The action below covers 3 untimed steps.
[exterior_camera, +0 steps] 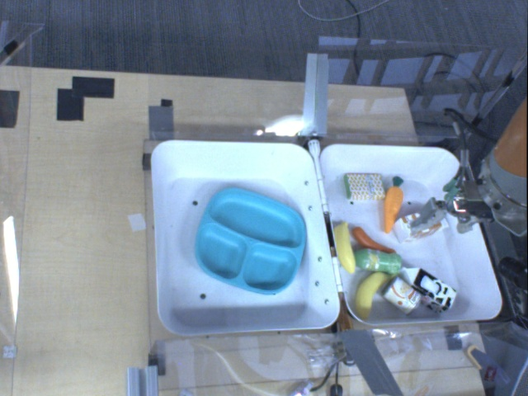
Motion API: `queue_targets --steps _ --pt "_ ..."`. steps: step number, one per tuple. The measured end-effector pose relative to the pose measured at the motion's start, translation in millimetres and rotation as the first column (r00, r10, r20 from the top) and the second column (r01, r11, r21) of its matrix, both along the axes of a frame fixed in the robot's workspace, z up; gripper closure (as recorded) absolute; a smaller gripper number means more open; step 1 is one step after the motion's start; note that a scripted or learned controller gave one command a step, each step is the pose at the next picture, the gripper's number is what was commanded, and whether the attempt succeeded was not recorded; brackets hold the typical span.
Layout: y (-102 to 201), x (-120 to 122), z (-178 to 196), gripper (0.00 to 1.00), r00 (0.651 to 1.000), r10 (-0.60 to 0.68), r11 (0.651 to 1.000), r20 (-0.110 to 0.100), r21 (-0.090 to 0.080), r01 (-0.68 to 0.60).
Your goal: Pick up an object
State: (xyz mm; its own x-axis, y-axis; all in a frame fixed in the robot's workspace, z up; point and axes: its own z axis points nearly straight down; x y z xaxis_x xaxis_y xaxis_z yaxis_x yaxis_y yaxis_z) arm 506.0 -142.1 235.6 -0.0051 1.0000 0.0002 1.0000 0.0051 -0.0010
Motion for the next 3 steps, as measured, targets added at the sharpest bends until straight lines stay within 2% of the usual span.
queue_targets --steps 1,2,3 --pt "-31.4 58.4 -97.0 0.00 0.987 0.159 0.987 0.000 0.000 -0.159" --pt "-29.7 86.7 -118.0 0.00 0.990 0.139 0.990 0.035 -0.017 -0.139" --pt "-50.9 132.3 -126.5 0.00 0.991 0.128 0.992 0.048 -0.015 -0.128"
